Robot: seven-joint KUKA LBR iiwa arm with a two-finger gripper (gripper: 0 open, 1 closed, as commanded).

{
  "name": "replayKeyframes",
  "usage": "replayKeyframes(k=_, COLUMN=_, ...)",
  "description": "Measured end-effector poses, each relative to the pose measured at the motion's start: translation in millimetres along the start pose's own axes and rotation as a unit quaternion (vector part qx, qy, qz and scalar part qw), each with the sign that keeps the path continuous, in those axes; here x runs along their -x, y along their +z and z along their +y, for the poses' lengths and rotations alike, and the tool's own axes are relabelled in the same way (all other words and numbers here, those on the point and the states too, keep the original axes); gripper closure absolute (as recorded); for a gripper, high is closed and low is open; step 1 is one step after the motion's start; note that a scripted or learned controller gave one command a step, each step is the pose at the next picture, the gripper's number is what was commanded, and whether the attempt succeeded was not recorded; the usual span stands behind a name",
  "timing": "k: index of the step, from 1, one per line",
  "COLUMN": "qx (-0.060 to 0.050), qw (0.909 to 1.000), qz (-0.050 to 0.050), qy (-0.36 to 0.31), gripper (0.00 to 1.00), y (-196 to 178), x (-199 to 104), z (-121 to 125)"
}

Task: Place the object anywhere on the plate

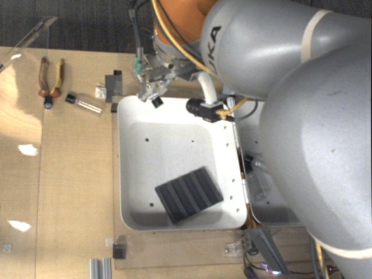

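Overhead, I see wooden bench (75, 173) | left white bin (133, 156) holds dark ribbed plate (189, 195) | gripper (152, 92) at bin's far rim, finger state unclear | pliers (50, 81) far-left

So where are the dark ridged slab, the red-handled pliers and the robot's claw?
dark ridged slab (189, 195), camera view, middle of its ribbed top.
red-handled pliers (50, 81), camera view, between the handles.
gripper (150, 93), camera view, at its fingertips.
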State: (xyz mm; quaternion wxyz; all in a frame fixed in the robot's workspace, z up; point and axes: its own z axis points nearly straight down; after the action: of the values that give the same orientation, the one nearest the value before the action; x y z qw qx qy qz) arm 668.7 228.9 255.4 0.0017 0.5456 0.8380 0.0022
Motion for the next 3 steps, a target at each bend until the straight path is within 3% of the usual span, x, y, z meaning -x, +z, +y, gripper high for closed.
replayKeyframes(k=1, qx=0.0, qw=0.9999, qz=0.0, qy=-0.016, gripper=1.0, y=11, x=2, z=-1)
replayKeyframes(k=2, qx=-0.001, qw=0.9997, qz=0.001, qy=-0.025, gripper=1.0, y=61, x=-23, z=-86)
replayKeyframes(k=3, qx=0.0, qw=0.994, qz=0.0, qy=-0.109, gripper=1.0, y=39, x=-2, z=-37)
